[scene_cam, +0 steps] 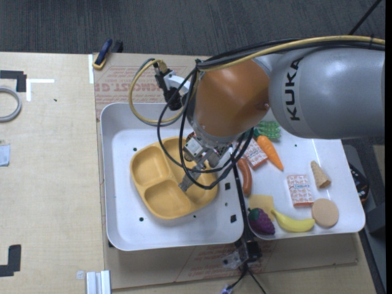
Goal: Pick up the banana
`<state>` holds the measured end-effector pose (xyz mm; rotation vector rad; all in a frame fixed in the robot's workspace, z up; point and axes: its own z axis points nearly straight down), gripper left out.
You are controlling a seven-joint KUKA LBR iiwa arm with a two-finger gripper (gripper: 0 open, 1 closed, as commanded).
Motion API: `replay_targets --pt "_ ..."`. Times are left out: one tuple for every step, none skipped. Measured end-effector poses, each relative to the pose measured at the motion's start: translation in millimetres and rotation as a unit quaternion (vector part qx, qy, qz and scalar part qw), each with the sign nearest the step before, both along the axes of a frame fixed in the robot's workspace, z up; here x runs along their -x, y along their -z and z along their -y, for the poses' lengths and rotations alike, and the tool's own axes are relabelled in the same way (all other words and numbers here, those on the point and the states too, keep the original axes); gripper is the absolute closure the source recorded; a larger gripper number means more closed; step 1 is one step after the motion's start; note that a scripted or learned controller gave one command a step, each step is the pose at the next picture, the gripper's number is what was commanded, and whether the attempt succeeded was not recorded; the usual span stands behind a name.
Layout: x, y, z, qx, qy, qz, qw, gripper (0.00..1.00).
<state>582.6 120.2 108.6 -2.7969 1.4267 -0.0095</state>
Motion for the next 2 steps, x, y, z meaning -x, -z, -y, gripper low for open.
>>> replay_targets --pt "-1 -10 1 0.0005 0.003 0.002 1.0000 1.00" --pt "48 7 -6 -0.0017 -0.174 0.010 0.9847 1.00"
